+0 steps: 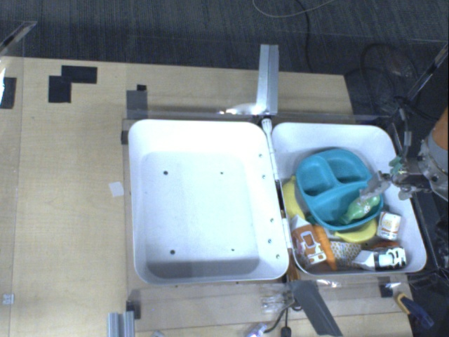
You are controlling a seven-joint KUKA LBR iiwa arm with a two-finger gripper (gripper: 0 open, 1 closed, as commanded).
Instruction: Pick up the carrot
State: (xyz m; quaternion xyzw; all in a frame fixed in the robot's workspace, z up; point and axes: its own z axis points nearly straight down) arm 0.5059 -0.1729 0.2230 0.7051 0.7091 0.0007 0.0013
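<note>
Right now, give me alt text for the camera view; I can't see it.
The hand hovers at the right bin's right side, beside a tilted blue divided plate. The carrot lies near the front wall among packets and a small jar.

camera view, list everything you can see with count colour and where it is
bins: 2, white, side by side on the bench
divided plate: 1, blue, right bin, tilted on top of the pile
yellow item: 1, yellow, under the plate, mostly hidden
carrot: 1, orange, right bin near the front wall, beside the box
box: 1, brown with white print, front left of right bin
small jar: 1, white and tan, right side of right bin
bottle: 1, black and white, lying in front right corner
green item: 1, pale green, on the plate's rim
gripper: 1, grey, over right bin's right edge
</note>
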